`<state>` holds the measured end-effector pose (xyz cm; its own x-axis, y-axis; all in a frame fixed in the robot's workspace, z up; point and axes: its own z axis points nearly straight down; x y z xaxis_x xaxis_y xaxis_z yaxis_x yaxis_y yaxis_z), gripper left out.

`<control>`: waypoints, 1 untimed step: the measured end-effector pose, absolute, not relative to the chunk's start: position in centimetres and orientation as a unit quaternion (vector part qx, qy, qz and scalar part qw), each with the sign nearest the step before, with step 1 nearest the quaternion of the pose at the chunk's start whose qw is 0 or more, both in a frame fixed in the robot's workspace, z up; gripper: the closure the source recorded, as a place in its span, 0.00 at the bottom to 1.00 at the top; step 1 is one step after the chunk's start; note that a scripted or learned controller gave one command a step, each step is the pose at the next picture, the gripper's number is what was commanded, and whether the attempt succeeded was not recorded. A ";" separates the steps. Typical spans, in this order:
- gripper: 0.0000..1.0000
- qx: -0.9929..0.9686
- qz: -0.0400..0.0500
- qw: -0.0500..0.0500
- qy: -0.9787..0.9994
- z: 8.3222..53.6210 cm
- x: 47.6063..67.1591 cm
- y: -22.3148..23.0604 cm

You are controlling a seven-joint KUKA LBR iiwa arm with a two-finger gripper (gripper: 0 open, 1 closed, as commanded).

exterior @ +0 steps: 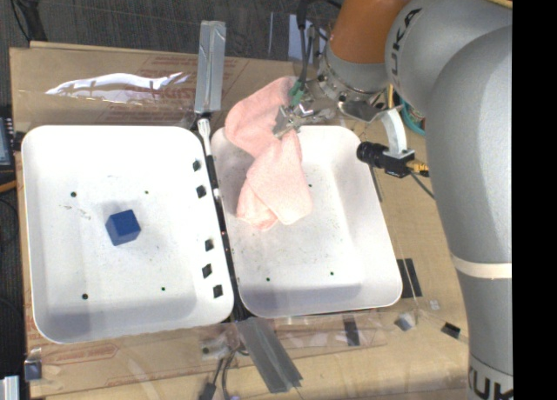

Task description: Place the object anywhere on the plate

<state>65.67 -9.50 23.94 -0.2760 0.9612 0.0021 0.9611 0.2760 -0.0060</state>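
Observation:
A pink cloth [265, 159] drapes from the far rim of the right white bin [348, 242] down onto its floor. Its upper part is bunched and lifted at my gripper [291, 120], which sits at the bin's far edge, shut on a fold of the cloth. The grey arm with its orange band [374, 7] comes in from the upper right. A small blue cube [124, 226] rests on the floor of the left white bin [52, 242].
A grey metal bar [209, 63] stands behind the gap between the bins. Crumpled clear plastic [117, 87] lies on the cardboard behind the left bin. Black clips [209, 242] line the shared rim. A black cable fitting [383, 157] juts over the right bin's far right corner.

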 end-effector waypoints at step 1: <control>1.00 -0.598 0.002 0.003 -0.801 23.1 65.7 -9.2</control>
<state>65.71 -9.22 23.08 -0.2843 0.9587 0.0021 0.9587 0.2843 -0.0055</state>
